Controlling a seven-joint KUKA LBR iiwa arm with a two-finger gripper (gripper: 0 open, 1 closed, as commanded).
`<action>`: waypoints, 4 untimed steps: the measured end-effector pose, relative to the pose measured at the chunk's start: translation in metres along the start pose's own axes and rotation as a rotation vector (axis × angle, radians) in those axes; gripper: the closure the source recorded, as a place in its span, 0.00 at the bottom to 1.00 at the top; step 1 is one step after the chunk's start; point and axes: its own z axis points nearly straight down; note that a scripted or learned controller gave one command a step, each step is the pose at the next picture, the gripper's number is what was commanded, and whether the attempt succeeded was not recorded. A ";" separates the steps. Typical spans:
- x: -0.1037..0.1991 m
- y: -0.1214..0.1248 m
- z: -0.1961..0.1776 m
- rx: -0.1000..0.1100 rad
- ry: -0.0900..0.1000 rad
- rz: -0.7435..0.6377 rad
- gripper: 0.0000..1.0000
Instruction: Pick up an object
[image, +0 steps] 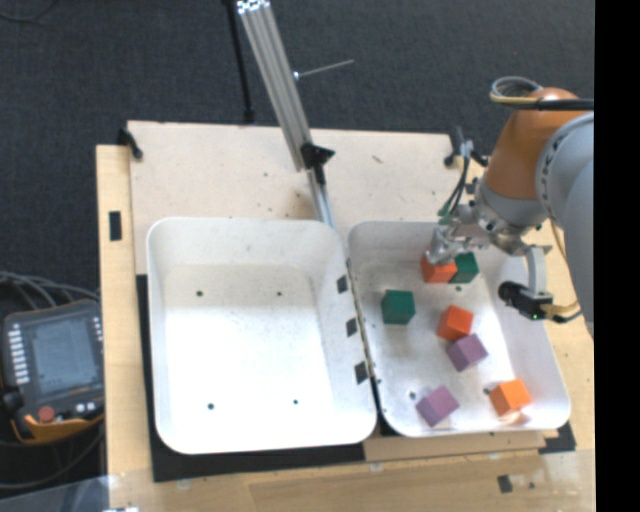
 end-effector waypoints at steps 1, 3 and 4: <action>-0.008 0.011 -0.056 0.024 0.009 -0.004 1.00; 0.039 0.007 -0.101 0.032 0.012 -0.003 1.00; 0.098 -0.005 -0.102 0.031 0.013 -0.004 1.00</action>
